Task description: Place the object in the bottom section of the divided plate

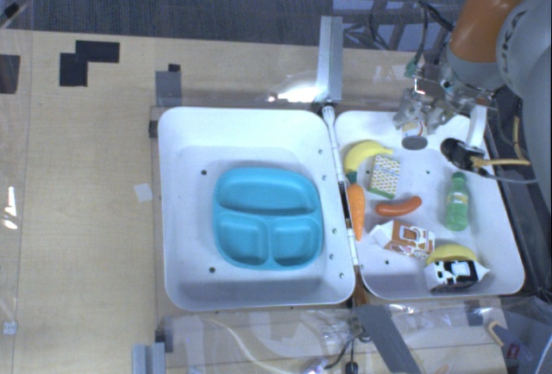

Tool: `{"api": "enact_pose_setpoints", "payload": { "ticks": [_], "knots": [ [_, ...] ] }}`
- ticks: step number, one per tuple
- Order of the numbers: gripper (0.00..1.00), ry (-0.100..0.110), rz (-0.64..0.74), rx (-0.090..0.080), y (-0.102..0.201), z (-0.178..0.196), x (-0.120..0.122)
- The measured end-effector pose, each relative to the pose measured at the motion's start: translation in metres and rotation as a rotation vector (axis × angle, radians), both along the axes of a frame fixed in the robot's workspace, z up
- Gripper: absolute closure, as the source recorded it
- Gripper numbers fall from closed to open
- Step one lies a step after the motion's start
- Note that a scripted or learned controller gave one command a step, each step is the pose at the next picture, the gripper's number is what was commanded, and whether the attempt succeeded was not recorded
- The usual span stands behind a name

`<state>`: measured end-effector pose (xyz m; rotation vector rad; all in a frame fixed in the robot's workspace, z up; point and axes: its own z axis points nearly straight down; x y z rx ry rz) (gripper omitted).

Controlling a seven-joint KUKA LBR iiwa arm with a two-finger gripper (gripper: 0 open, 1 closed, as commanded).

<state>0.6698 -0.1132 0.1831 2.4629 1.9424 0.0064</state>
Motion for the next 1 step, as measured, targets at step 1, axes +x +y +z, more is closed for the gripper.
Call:
{"api": "enact_pose_setpoints", "payload": {
  "ticks": [1],
  "knots": [
    [1.0,0.001,0.074,0.001,0.0717,0.0028,-0.0336]
  ]
}}
